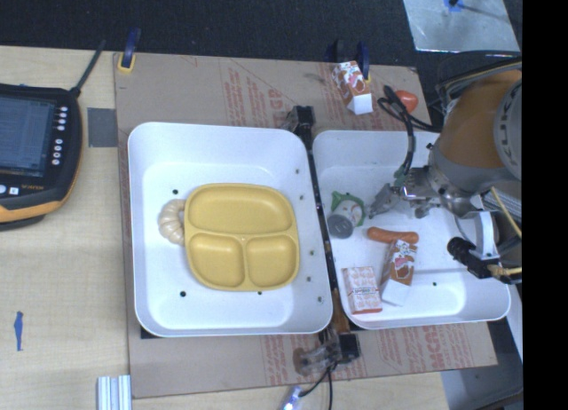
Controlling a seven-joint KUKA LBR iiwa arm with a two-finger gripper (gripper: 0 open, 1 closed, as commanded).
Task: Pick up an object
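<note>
Cardboard (pixel 222 364) lines the near edge of the bench, with a clamp and cable (pixel 324 359) at the gap between the two bins. Just beyond, in the right bin (pixel 461 306), a flat red-and-white packet (pixel 361 289) lies near the front wall, and a small carton (pixel 400 268) lies tilted just beside it, touching or nearly so. Behind the carton lies a sausage (pixel 391 235), and to its left a grey disc (pixel 340 225) touches a green-and-white item (pixel 350 207). The gripper (pixel 404 195) hangs over the middle of this bin, above and just behind the sausage; whether its jaws stand apart or together I cannot tell, and nothing is seen between them. The arm (pixel 475 137), grey with an orange band, comes in from the right.

In the left bin (pixel 151 293) a yellow tray (pixel 240 235) with three compartments sits near the centre, and a pale ridged thing (pixel 170 220) rests against its left edge.

Farther back, a small box (pixel 352 84) and an orange thing (pixel 406 98) rest on the cardboard behind the right bin. A pendant (pixel 35 151) with a screen lies at the far left.
</note>
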